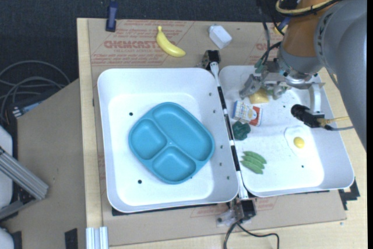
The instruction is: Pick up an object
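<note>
fig. 1. a pale yellow piece (260,98) lies in the far left part of the right bin (291,175), directly below the gripper (256,88). the gripper hangs low over it at the end of the grey arm (347,38), whose orange band (303,29) shows just above the wrist. we cannot tell how far the gripper is open, nor whether it touches the piece or has hold of anything.

just beside the piece, on the near side, we see a small carton (247,113) printed in white, red and blue, close to the bin's left wall. touching or almost touching the carton's near edge is a dark green lump (240,130). further toward the near edge, and apart from the lump, lies a green pea pod (253,161). a toy fried egg (298,141) rests flat near the middle of the bin floor, well apart from the carton.

in the left bin (116,96) we find a blue divided plate (169,141) with three compartments, set at a diagonal near the centre.

both bins sit on a cardboard board (90,125). beyond the bins, on this board, lie a yellow banana (169,44) and a white block (220,36), well apart, with a small blue object (111,16) at the far left corner.
</note>
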